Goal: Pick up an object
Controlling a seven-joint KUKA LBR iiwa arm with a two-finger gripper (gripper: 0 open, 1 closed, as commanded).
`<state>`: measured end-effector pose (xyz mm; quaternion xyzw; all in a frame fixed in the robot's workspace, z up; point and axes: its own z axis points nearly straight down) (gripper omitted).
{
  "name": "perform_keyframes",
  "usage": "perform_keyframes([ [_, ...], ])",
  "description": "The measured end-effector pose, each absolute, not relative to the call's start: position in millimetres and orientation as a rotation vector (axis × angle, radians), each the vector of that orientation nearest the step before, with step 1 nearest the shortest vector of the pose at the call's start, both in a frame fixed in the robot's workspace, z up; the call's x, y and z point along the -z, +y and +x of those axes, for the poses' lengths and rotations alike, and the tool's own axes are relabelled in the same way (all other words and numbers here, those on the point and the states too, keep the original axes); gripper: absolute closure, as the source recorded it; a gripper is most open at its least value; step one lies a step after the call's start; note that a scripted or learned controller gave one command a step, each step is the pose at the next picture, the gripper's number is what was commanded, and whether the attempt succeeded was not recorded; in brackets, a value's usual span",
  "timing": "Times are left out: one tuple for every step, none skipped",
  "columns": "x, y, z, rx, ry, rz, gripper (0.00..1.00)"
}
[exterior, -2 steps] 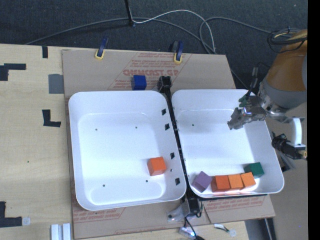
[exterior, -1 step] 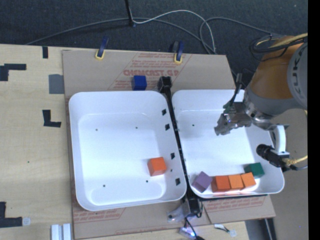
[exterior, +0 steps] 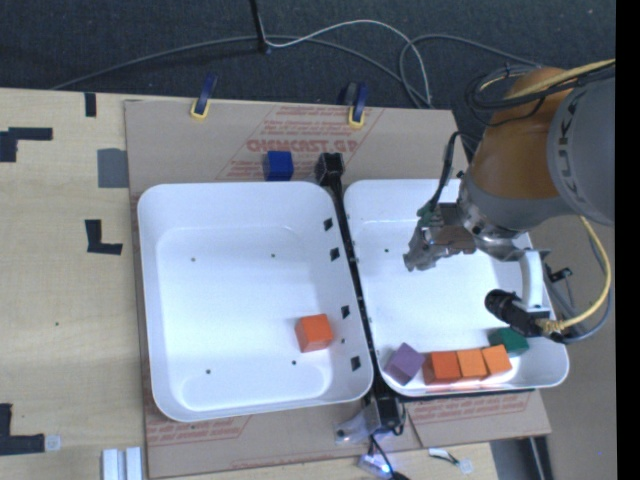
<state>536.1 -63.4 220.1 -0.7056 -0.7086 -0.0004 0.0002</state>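
Observation:
My gripper [exterior: 420, 256] hangs over the upper middle of the right bin [exterior: 395, 200], above bare bin floor and apart from every block. An orange cube [exterior: 314, 332] lies in the left bin [exterior: 190, 208], near its lower right. Along the right bin's front edge sit a purple block [exterior: 404, 363], an orange block [exterior: 441, 367], a second orange block [exterior: 471, 365] and a lighter orange one [exterior: 497, 361] in a row. A green block [exterior: 514, 342] lies just behind that row, at the right.
A blue block [exterior: 279, 164] rests on the cardboard behind the left bin. Black clips [exterior: 330, 168] join the bins along the divider. A black cable fitting [exterior: 510, 313] hangs from the arm over the right bin's right side.

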Motion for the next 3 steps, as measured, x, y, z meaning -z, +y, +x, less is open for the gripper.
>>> perform_keyframes([
  [-214,-13,517.6,0.0,-2.225,-2.216,1.0],
  [-209,34,506.6,0.0,-2.226,-2.216,1.0],
  [-228,79,498.3,0.001,-2.225,-2.217,1.0],
])
